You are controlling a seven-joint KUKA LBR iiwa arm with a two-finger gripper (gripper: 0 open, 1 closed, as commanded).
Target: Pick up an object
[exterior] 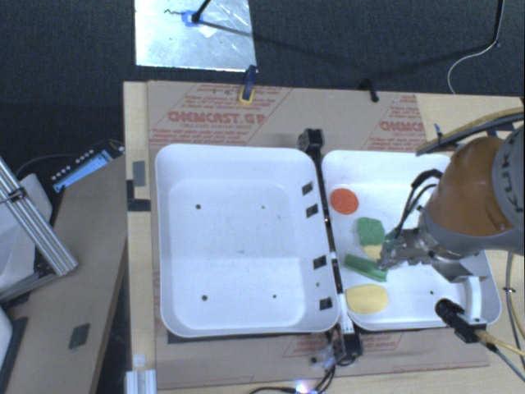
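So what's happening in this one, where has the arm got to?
The KUKA arm reaches in from the right over the right bin, its tool low among a cluster of small items. An orange disc, a green block, a long green piece and a yellow oval lie there. Whether the tool has anything is unclear. The left bin sits beside it.

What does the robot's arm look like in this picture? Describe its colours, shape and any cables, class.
The arm is bulky and rounded: a broad orange band sits above a grey wrist section. Thin black cables loop from the band down towards the gripper, a small dark metal piece at the arm's tip. A white bracket with a black knob shows beneath the arm.
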